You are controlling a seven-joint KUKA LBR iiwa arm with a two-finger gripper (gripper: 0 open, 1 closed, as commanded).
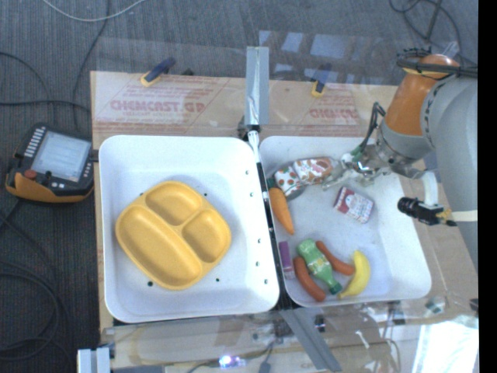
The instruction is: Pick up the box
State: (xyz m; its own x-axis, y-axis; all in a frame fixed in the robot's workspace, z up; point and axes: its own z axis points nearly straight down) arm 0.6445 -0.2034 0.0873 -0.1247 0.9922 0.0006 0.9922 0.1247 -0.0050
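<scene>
Near edge of right bin [404, 286]: banana [359, 274], green bottle [317, 259], two sausages. Mid-bin: the box [354, 204], red-and-white, lying free. Farther back: a pouch [304, 173], with the gripper [359, 164] just beside it, not over the box. Gripper state: can't tell. Approach step; next move needs shifting over the box, then descending.

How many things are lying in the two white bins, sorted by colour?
Yellow: 2, the divided tray and banana
Orange: 1, the carrot
Red: 2, two sausages
Green: 1, the bottle
Red and white: 2, the small box and patterned packet
Purple: 1, a small item
Total: 9
</scene>
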